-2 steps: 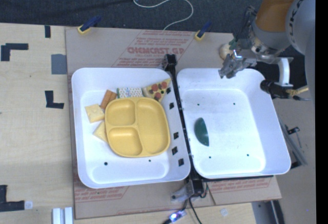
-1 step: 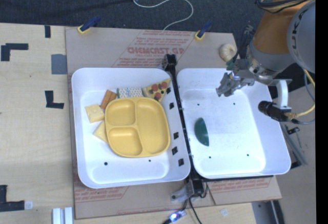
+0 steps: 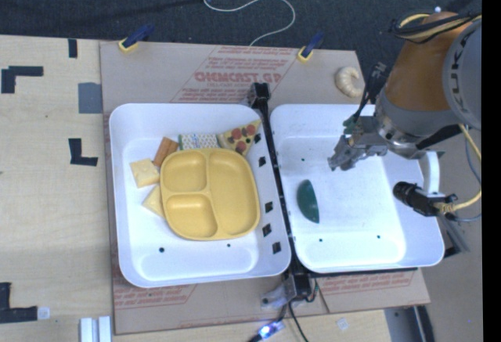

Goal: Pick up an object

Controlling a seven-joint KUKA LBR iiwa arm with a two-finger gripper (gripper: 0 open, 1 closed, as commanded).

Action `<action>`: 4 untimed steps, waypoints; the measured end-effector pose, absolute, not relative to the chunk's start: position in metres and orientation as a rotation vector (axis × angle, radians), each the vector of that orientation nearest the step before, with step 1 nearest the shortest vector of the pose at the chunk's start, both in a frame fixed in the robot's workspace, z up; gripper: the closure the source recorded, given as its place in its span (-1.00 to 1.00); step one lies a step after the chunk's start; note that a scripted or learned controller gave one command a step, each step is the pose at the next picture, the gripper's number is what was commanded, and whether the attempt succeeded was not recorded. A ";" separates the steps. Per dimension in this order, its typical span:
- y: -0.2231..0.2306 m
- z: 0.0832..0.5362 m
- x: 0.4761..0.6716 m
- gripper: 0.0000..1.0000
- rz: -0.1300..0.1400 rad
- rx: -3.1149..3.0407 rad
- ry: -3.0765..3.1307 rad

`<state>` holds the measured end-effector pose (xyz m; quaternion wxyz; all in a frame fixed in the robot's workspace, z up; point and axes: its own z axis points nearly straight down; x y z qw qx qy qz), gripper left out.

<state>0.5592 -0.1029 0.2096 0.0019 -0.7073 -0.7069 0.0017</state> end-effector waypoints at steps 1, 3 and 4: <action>-0.098 0.226 0.515 1.00 0.003 -2.219 -2.218; -0.088 0.218 0.477 1.00 0.003 -2.218 -2.220; -0.097 0.228 0.491 1.00 0.001 -2.220 -2.222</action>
